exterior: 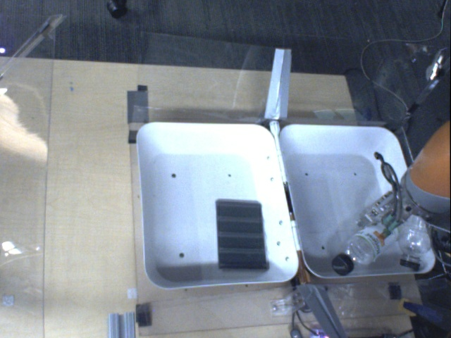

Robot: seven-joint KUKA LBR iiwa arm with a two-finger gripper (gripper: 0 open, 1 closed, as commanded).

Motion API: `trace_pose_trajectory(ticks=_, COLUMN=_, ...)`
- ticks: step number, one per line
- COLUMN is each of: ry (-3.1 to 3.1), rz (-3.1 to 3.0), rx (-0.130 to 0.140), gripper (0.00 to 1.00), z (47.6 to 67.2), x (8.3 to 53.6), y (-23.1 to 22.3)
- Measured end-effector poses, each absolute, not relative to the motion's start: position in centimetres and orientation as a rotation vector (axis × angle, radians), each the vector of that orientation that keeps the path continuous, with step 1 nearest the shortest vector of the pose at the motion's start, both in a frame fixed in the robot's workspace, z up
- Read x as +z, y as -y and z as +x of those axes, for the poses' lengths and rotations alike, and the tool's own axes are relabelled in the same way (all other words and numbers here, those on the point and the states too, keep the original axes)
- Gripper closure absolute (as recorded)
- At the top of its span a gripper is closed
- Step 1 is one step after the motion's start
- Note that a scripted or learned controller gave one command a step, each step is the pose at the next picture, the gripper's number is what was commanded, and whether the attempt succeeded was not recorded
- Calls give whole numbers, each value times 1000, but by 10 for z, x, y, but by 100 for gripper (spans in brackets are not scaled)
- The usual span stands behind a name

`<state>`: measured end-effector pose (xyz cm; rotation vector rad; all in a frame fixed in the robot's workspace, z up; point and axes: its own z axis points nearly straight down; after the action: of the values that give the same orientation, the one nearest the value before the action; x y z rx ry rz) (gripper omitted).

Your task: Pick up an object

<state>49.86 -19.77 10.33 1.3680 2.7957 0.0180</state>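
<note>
Pincer [384, 213] sits low in the right bin [317, 153] near its right wall; can't tell whether it grips anything. Clear plastic bottle [359, 250] with black cap lies on its side just below-left of it, at the front wall. Left bin [162, 153] holds a black ribbed block [241, 234]. Light wood desk [77, 210], dark carpet [211, 13] behind.

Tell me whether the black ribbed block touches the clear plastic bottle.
Apart. The camera view shows the black ribbed block in the left bin, the clear plastic bottle in the right.
</note>
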Motion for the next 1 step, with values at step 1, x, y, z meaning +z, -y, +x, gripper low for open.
trace_pose_trajectory(ticks=1, ry=-2795, rz=1368, rx=18, gripper=0, z=499, x=103, y=198)
